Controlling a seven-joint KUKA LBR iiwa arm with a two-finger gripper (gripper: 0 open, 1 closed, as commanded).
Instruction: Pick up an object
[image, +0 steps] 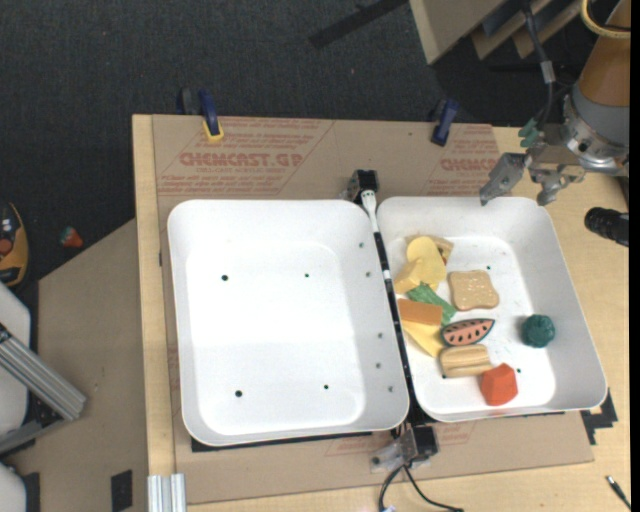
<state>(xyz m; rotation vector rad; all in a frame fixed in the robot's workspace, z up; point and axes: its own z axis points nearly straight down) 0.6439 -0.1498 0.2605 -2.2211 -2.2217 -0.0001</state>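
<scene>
White plastic forms both shallow bins on the surface (300, 150), which is covered with brown board. You will find the left bin (200, 250) beside the right bin (560, 260), the two touching along a shared middle edge.

All pickable items lie in the right bin, grouped toward its left and near side:
- Yellow pieces (425, 262) sit closest to the middle edge, at the far end of the group.
- A slice of toast (472, 289) lies just beside them, toward the bin's centre.
- A green piece (430, 297) and an orange wedge (420, 313) overlap below the yellow pieces.
- A watermelon slice (467, 331) rests against a tan roll (465, 360) on its near side.
- A red block (498, 384) lies near the front rim, just beside the roll.
- A dark green ball (538, 330) sits apart, toward the right wall.

Locate the claw (523, 181) above the far rim of the right bin, well apart from every item. Its two fingers are spread and nothing sits between them. Note the orange band (606, 70) above the wrist at the upper right.

Two blue clamps (210, 110) hold the board's far edge.
</scene>
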